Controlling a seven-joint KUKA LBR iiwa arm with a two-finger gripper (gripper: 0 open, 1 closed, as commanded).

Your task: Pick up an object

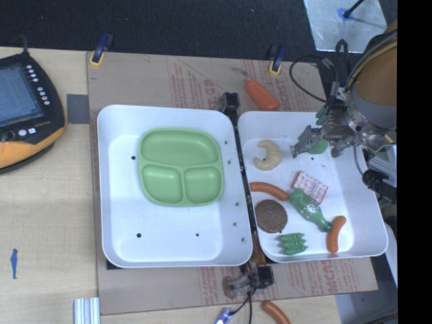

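The gripper (317,142) pinches a small green object (319,145) above the right bin (368,214). Below lie a croissant (269,154), wrapped candy (310,185) and green bottle (309,209).

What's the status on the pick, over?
End effector over right bin's upper part, green piece between its fingers. Croissant, bottle, patty lie below. Nothing blocking.
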